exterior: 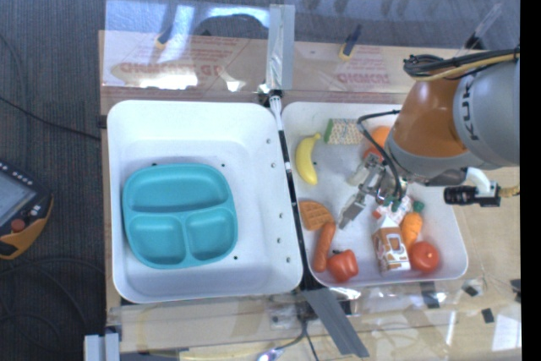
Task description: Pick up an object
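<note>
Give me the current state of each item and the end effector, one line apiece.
End effector: fingers open, nothing between them, low over the right bin.
Banana: lying in right bin, by the divider.
Carrot: lying flat.
Red pepper: resting near front wall.
Juice carton: lying on its side.
Tomato: resting beside carton.
Teal tray: flat in left bin.

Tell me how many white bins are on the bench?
2. The left bin holds a teal divided plate. The right bin holds toy food such as a banana, and the gripper is over it.
</note>
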Controlling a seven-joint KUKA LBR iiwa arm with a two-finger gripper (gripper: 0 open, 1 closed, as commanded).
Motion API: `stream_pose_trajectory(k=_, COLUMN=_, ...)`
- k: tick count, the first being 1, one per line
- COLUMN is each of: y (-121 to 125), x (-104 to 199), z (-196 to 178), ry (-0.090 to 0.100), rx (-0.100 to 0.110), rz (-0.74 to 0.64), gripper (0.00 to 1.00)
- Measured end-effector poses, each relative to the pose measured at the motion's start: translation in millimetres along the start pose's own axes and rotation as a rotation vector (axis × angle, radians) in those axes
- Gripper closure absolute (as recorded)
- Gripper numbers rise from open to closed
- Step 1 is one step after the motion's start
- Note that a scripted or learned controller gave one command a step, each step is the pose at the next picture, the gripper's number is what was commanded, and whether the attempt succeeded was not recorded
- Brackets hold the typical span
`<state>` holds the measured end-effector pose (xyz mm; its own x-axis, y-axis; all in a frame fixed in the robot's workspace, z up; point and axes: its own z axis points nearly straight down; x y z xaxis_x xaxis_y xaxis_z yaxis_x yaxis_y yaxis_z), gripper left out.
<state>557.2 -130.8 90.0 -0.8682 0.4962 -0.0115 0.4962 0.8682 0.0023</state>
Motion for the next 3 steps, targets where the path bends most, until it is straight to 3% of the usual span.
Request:
stream_pose_trajectory(k=1, y=0.7, x=-1.7, z=-11.5, ry=-0.007, rx=0.002, rz=-0.002, gripper=1.0)
stream_pose_trajectory(k=2, y=0.8, x=-1.6, z=-11.5, ry=-0.007, rx=0.002, rz=-0.002, gripper=0.0)
stream_pose_trajectory(k=3, y=34.7, x=-76.6, z=0.9, ry=0.016, rx=0.008, rz=-0.127, gripper=0.0)
